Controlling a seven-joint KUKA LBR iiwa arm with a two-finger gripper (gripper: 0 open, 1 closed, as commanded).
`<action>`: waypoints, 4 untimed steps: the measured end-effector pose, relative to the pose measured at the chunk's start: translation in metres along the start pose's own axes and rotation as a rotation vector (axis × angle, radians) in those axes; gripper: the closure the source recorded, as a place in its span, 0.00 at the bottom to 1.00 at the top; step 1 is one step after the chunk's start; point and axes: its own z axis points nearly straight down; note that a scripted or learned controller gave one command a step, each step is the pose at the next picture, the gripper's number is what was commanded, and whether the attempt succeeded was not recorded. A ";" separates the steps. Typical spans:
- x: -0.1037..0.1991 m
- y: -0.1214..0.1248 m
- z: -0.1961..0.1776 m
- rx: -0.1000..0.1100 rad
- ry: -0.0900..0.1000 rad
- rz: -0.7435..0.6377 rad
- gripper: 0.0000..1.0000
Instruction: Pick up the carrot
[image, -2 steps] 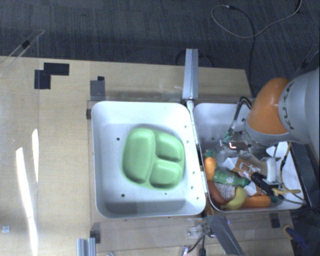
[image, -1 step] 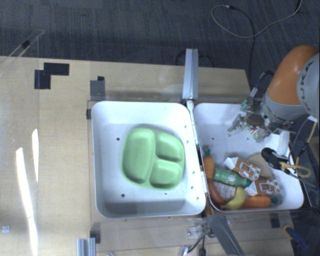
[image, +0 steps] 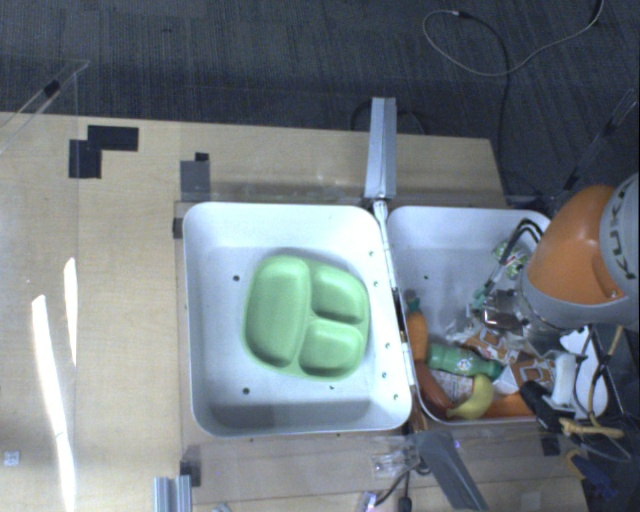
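The carrot is a short orange piece lying against the left wall of the right bin, in its front half. My gripper hangs low over the clutter in the middle of that bin, to the right of the carrot and apart from it. The grey arm with its orange band reaches in from the right and hides the bin's right side.
A green packet, a yellow banana, a reddish-brown item and another orange item crowd the right bin's front. The left bin holds a green divided plate. Cables hang by the arm at the right.
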 end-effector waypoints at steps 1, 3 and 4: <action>0.006 0.002 0.016 -0.040 -0.018 -0.255 0.00; 0.009 0.006 0.016 -0.062 -0.020 -0.167 0.00; 0.067 0.002 -0.061 0.011 0.002 -0.267 0.00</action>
